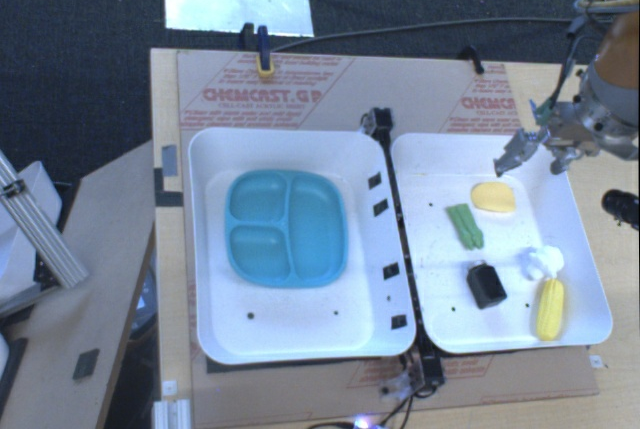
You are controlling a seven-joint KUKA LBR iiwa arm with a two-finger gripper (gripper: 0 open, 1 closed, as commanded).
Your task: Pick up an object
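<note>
Objects to pick: I count five, all in right bin [580,217]. One pale yellow lump [494,198] near far side, one green piece [465,226] toward middle, one black block [486,285] nearer me, one small white item [540,263], shape hard to make out, one yellow corn cob [550,309] at near right corner. Left bin [210,317] has one blue divided plate [287,227]. Gripper [536,152] over far edge of right bin, fingers spread, nothing between them. Arm cut off at frame's right.
</note>
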